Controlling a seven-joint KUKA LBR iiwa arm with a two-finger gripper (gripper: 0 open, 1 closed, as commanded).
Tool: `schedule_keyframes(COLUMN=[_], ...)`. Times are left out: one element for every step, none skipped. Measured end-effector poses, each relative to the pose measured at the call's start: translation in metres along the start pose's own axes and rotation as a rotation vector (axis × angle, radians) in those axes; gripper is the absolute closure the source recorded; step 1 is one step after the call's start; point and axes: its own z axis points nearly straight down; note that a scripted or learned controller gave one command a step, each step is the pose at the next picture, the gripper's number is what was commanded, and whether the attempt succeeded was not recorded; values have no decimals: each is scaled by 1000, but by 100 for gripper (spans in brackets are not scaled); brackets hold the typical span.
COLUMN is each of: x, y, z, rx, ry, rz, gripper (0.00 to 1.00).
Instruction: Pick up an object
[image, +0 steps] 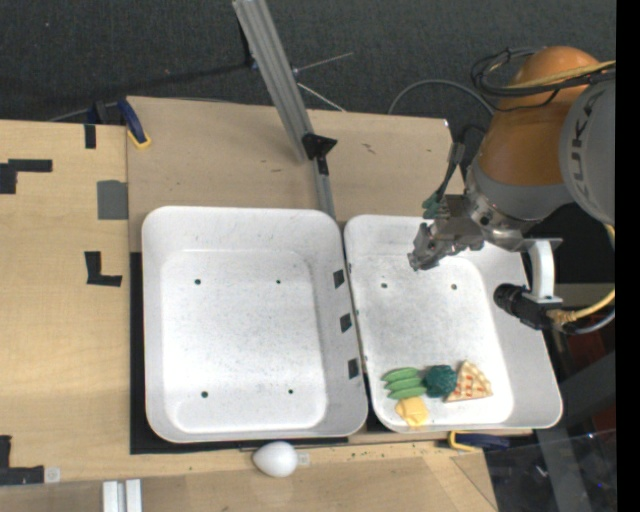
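Several small toy foods lie near the front edge of the right bin (520, 330): a green pea pod (403, 380), a dark green broccoli piece (438, 379), a pizza slice (468, 383) and a yellow piece (411, 409). My gripper (424, 253) hangs over the back part of the right bin, well behind those objects. Nothing shows between its fingers, and their state is not readable from this angle.
The left bin (240, 320) sits beside the right one. A white egg-shaped object (275, 459) rests on the bench in front of the left bin. A grey metal bar (290, 95) slants in from the top toward the bins' shared edge.
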Motion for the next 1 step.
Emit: schedule_keyframes(x=[47], y=[0], z=[1], rx=[0], ry=[0], rz=[0], gripper=[100])
